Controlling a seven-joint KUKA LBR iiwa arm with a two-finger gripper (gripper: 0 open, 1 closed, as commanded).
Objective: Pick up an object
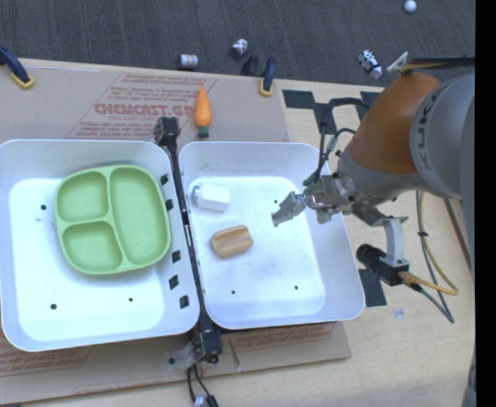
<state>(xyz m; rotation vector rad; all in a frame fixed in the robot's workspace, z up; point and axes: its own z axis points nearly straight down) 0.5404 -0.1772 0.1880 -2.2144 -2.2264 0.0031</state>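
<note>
A: Which step is the arm working through?

B: It looks like the approach. The hand [287,211] is hanging over the right bin [332,299], toward its right wall, and I'm seeing nothing between its fingers. How far they are parted I cannot tell from this slant.

A: And what is lying there to pick?

B: Taking the brown bread roll [231,241] as the mark: it is lying near the middle of that bin, and the hand is sitting up and to the right of it, apart from it. A white block [210,197] is resting just above and left of the roll.

A: So the next move?

B: I'm judging it needs to travel left over the roll, descend, then close across its short width.
</note>
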